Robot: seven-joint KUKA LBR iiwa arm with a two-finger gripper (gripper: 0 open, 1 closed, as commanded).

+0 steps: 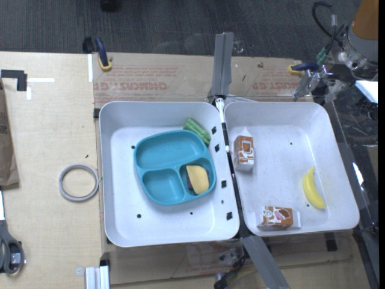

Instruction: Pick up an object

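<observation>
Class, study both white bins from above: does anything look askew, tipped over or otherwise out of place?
Mostly tidy. The blue divided tray sits skewed in the left bin, with a green item wedged behind its rim. In the right bin, one small carton lies on its side, while the other carton stands.

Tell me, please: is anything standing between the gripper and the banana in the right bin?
Nothing visible does. The gripper hangs beyond the right bin's far rim, and the banana lies alone on bare floor near the right wall, both cartons well aside.
</observation>
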